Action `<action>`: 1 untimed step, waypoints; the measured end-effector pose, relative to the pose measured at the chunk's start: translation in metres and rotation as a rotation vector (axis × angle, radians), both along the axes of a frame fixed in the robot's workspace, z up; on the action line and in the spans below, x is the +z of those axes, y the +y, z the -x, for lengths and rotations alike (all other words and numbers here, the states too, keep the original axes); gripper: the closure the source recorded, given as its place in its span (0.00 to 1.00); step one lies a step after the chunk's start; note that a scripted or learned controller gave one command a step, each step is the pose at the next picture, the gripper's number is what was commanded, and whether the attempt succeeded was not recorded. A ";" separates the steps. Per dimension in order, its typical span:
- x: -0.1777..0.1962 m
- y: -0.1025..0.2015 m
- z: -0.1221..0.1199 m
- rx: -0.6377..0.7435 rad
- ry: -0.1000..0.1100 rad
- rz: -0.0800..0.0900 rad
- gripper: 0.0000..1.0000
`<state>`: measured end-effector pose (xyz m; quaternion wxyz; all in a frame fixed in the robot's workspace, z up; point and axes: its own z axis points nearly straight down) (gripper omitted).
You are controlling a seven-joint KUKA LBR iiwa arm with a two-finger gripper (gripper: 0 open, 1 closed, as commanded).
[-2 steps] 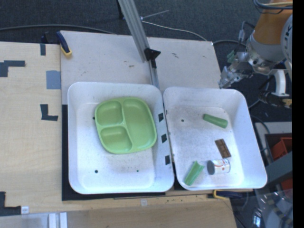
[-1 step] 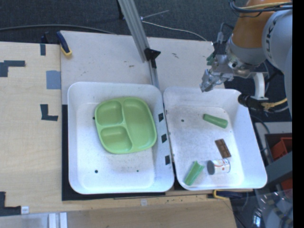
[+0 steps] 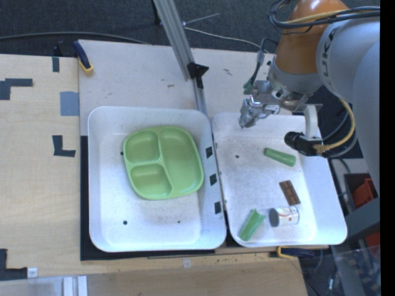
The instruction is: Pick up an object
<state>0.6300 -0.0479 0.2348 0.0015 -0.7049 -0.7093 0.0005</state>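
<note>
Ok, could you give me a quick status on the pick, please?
Gripper over right bin's far left corner, nothing between fingers. Green cylinder nearest, untouched. Path clear.

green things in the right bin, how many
2: a green cylinder near the bin's upper middle, and a green piece at its lower left, beside a small bottle.

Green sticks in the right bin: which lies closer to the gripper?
The upper green stick, just below the gripper. The other green stick lies at the bin's near edge.
</note>
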 end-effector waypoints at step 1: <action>0.005 0.061 0.011 0.001 -0.001 -0.001 1.00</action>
